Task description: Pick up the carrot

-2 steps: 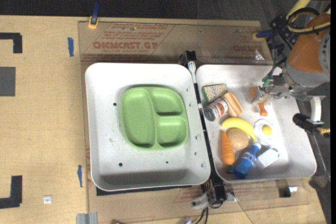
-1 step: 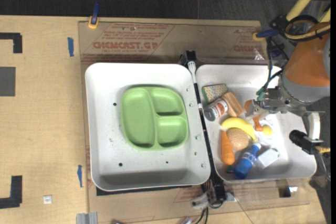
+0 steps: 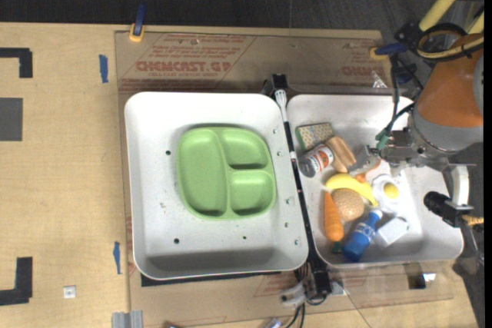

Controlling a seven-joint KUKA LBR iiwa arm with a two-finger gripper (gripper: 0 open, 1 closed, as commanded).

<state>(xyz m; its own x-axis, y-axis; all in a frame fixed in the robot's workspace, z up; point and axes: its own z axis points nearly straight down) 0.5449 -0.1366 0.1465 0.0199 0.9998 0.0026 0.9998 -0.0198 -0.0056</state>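
The carrot [image 3: 332, 219] is a short orange piece lying lengthwise in the right bin [image 3: 438, 242], near its left wall and towards the front. A yellow banana [image 3: 350, 184] and a brown round item [image 3: 350, 203] lie right beside it, and a blue bottle [image 3: 360, 236] touches its lower right side. My gripper [image 3: 380, 154] hangs over the middle of the right bin, up and to the right of the carrot and apart from it. The grey arm with its orange band [image 3: 453, 100] comes in from the right.
The right bin also holds a small can [image 3: 317, 161], a speckled box [image 3: 314, 134], a tan bread roll [image 3: 342, 152] and white pieces [image 3: 390, 230]. In the left bin [image 3: 146, 188] sits a green divided plate [image 3: 225, 170]. A black rail [image 3: 290, 157] separates the bins.
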